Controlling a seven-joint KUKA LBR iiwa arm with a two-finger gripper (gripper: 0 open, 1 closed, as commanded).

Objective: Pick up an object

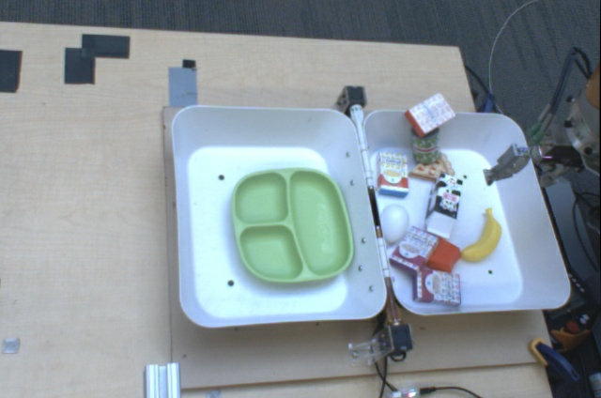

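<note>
The right bin (pixel 526 288) holds several small items. Among them are a yellow banana (pixel 484 237), a black-and-white carton (pixel 448 197), a white egg (pixel 394 220) and a red patterned box (pixel 429 114) at the far rim. A small jar (pixel 425 145) stands beside a red-white-blue box (pixel 392 173), and red packets (pixel 436 285) lie near the front. My gripper (pixel 510 164) hangs over the bin's right side, right of the carton and above the banana. Nothing shows in its grasp.
The left bin (pixel 197 227) holds a green divided plate (pixel 291 224). A ridge (pixel 369 199) separates the two bins. Black and grey markers (pixel 94 56) lie on the wooden bench at the far left. Cables run past the bench's right side.
</note>
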